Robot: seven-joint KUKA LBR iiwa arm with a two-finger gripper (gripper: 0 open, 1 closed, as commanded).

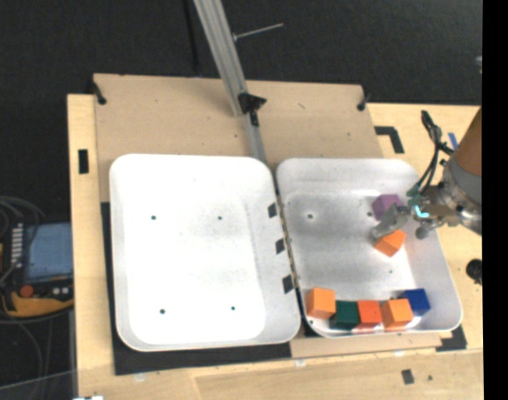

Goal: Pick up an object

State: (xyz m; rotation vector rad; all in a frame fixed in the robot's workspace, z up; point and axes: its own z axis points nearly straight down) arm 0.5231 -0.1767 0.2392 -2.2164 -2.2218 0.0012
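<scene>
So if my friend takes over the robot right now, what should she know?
Gripper: over the right bin, right by a tilted orange block; I can't tell if it has a grip on it.
Purple block: just behind the gripper.
Along the near wall: orange block, green, two more orange, blue.
Done: no pick confirmed yet.
Left: grab one block and lift it.

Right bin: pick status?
Done: the tool is down in the right bin, over the orange block beside the purple piece. In hand: nothing visibly gripped. Left: close on the block and lift.
</scene>
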